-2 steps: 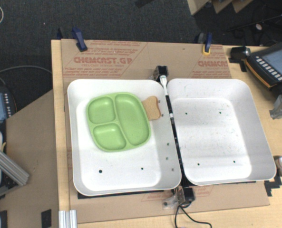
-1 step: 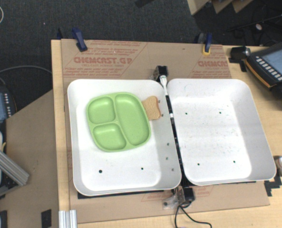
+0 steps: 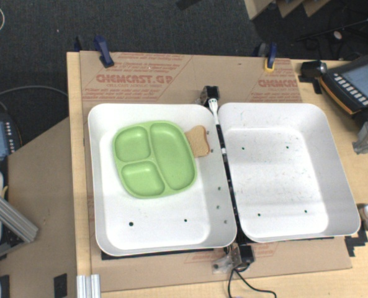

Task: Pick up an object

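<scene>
Dark grey carpet (image 3: 140, 17) surrounds a bench topped with a brown cardboard sheet (image 3: 171, 73) printed with red lettering along its far edge. Two clamps hold that far edge: a blue clamp (image 3: 103, 51) toward the left and a yellow-and-blue clamp (image 3: 270, 56) toward the right.

At the left edge of the scene, off the bench, a grey metal bar (image 3: 10, 216) slants across the near corner, and thin cables loop on the carpet beyond it.

On the cardboard, the left shallow white bin (image 3: 152, 228) holds a light green plastic plate with three compartments (image 3: 154, 158), lying flat in the far-left part of the bin. Just right of the plate, touching its far-right rim, lies a small tan, flat, rounded piece resembling a slice of bread (image 3: 199, 141); it sits close to the bin's right wall. The near half of this bin shows bare white floor with a few small dark holes.

Between the two bins runs a narrow dark seam, with a small black-and-white fitting (image 3: 210, 95) at its far end and black wiring (image 3: 239, 266) at its near end.

The right shallow white bin (image 3: 277, 166) shows a lightly speckled white floor.

At the far right, a dark handheld control pad with an orange edge (image 3: 348, 85) rests on the bench.

As for the claw's state, I cannot tell.
</scene>
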Controlling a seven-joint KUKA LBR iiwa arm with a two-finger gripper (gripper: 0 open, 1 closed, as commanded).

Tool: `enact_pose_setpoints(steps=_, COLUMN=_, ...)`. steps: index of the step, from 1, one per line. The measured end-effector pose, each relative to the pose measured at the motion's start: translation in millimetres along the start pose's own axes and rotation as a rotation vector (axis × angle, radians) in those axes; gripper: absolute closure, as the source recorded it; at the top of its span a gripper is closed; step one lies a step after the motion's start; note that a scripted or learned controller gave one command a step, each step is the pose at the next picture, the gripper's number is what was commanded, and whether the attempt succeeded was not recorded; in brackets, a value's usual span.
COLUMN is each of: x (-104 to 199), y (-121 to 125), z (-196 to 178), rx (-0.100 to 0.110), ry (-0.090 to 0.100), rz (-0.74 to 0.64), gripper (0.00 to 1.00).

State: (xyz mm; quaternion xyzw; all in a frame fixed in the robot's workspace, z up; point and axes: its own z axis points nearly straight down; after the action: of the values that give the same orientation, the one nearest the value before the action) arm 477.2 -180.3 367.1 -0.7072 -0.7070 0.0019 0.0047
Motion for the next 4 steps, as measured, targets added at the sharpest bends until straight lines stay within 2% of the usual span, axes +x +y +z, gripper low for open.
enact_pose_setpoints(steps=1, x=-9.3, y=45.3, z=-127.5, rx=-0.027, ry=-0.011, rz=-0.003, gripper=1.0)
enact_pose_setpoints(steps=2, x=18.0, y=-0.5, z=-28.0, rx=0.001, ry=0.0, rz=0.001, gripper=1.0)
enact_pose_setpoints(steps=3, x=-39.8, y=8.3, z=-77.0, rx=-0.017, ry=-0.01, rz=0.005, gripper=1.0)
enact_pose_setpoints(steps=4, x=-11.9, y=1.4, z=29.7, rx=0.0, ry=0.0, rz=0.0, gripper=1.0)
